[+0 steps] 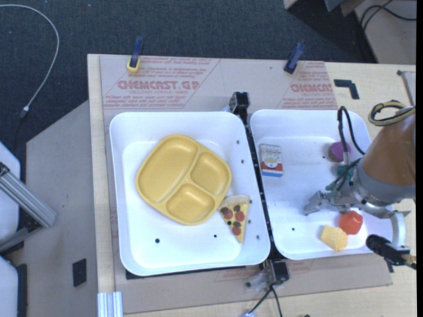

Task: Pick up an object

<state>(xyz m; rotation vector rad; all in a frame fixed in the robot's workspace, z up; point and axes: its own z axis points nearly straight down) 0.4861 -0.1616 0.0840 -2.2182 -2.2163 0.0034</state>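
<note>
In the camera view, you see the end effector (324, 202) low inside the right white bin (297, 127). I cannot tell its state from here, and nothing is visibly lifted. Candidate objects lie near it: a red-orange tomato-like toy (351, 222) just beside the wrist, a yellow corn-like piece (334, 237) below it, a purple round toy (337, 151) towards the back, and a small white-and-blue carton (271, 160). The left white bin (125, 177) holds a yellow divided plastic plate (183, 178) and a toy pizza slice (236, 216) touching its edge. Judge the pick as not yet done: grasping and lifting remain.
</note>
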